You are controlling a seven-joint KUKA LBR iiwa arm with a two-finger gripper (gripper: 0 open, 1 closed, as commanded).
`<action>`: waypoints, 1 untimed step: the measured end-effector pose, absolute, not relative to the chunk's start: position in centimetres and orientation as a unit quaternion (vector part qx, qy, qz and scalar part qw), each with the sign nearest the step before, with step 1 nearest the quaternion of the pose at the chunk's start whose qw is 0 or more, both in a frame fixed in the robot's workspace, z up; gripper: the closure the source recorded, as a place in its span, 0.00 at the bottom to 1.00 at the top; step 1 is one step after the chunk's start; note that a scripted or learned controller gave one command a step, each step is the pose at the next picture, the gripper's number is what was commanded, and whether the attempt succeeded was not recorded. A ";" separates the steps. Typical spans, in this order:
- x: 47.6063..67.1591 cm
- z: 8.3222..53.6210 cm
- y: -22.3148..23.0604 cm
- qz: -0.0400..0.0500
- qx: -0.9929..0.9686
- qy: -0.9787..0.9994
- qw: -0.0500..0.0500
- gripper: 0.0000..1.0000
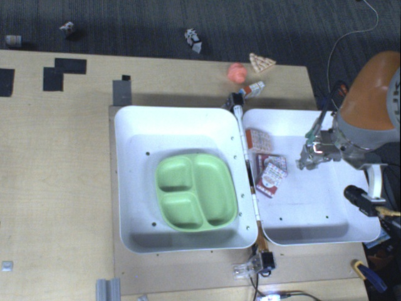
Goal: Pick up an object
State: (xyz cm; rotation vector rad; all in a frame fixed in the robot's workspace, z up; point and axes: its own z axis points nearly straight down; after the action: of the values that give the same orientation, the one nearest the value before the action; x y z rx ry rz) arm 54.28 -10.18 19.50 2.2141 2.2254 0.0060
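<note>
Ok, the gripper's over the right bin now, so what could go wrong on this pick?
1. The two packets lie touching or overlapping near the divider of the right bin, so a grab may catch both or neither.
2. They look flat, so the fingers could likely slide off.
3. The gripper is to their right, not above them; closing here would probably catch nothing.

The wooden bench (pixel 56 168) bears two white bins (pixel 131 124) side by side, plus a pink ball (pixel 237 73) behind them.
</note>
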 end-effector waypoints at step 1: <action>55.2 18.8 -18.7 0.000 0.706 0.708 0.002 1.00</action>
State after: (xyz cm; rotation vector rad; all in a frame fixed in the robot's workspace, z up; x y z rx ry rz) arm 55.16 -18.74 18.77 2.2159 2.2214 0.0010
